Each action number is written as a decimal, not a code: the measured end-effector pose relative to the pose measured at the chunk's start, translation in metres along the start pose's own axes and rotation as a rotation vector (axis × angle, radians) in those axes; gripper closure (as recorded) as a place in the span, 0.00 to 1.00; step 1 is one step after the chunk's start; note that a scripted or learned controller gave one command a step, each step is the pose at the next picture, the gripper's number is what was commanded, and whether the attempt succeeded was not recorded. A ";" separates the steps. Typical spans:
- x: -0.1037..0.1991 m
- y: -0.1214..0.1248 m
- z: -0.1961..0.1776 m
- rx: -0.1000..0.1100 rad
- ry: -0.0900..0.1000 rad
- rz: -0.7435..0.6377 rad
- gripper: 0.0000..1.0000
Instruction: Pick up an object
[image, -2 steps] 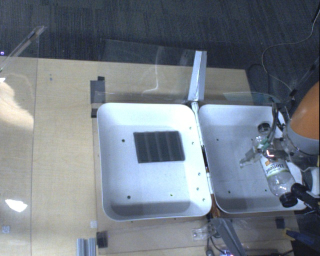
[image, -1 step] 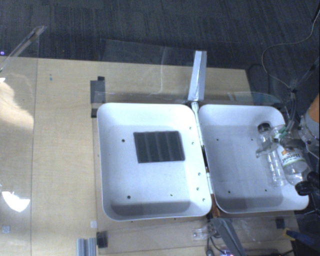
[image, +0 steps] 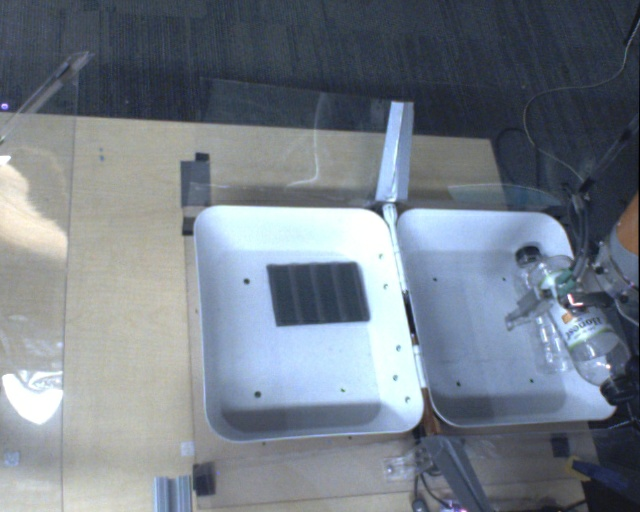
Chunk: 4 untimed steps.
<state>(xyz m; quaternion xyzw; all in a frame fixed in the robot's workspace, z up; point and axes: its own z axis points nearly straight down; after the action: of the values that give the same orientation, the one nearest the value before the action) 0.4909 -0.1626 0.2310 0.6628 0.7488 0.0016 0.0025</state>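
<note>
Place: my robot lab bench.
Signs: two white bins (image: 300, 225), clear guard panels (image: 40, 300), loose cables (image: 575, 85), dark carpet (image: 250, 40).

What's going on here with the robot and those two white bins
A robot arm reaches in from the right over the right bin, its gripper down at a clear plastic bottle lying near that bin's right side. Whether it has hold of the bottle can't be told. The left bin holds a dark ridged pad.
</note>
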 end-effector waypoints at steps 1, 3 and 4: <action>-0.017 -0.005 -0.023 0.000 -0.001 -0.132 0.00; 0.050 0.100 -0.008 0.002 0.000 -0.170 0.00; 0.029 0.110 0.082 0.004 0.002 0.069 0.00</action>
<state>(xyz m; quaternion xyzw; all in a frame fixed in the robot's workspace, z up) 0.5970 -0.1210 0.1498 0.6884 0.7254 0.0007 0.0002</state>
